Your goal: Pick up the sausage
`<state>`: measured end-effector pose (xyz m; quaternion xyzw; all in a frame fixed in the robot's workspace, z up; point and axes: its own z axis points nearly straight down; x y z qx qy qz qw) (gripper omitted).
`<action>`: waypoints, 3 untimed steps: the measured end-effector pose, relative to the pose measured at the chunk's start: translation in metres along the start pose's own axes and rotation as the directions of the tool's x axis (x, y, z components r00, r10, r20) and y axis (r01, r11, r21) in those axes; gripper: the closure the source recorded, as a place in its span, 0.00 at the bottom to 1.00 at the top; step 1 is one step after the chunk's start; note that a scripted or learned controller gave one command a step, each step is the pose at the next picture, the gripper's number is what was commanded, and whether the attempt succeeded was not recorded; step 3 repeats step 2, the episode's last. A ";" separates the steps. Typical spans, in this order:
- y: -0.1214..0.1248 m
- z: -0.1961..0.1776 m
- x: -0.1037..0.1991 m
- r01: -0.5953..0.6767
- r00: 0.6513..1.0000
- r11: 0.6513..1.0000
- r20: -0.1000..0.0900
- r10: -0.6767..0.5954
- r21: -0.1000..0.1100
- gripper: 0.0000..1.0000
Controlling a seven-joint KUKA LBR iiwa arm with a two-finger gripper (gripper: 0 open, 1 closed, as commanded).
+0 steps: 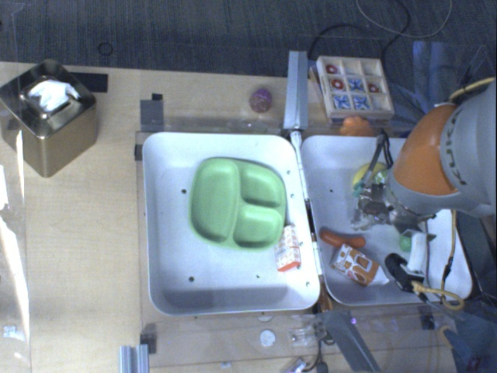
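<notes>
We are looking down on the gripper (371, 211), which is hanging low inside the right bin (328, 164), roughly at its middle. The metal tip is blurring into glare and cabling, so we cannot tell whether the tool is spread or pressed together, and we are seeing nothing held in it. The grey arm (475, 150) with its orange band (423, 160) is reaching in from the right and covering much of that bin's right half.

The sausage (342, 239) is lying flat on the floor of the right bin, near its left wall, reddish-orange and slanting a little downward to the right. The gripper is sitting just above and to the right of the sausage's right end; we cannot tell whether the two are touching.

Just below the sausage, a brown and white packet (355, 265) is resting on the bin floor, close to it. In the left bin (167, 216), a green divided plate (237, 200) is lying near the centre, and a small red and white packet (289, 249) is leaning beside the plate's lower right corner, near the bin's right wall.
</notes>
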<state>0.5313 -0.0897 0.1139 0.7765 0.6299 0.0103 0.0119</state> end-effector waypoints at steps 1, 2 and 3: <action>0.000 0.000 0.000 -0.001 1.000 1.000 0.000 0.001 0.000 0.00; 0.015 0.024 0.010 0.166 0.986 0.986 -0.003 -0.166 0.018 0.00; 0.015 0.024 0.010 0.166 0.986 0.986 -0.003 -0.166 0.018 0.00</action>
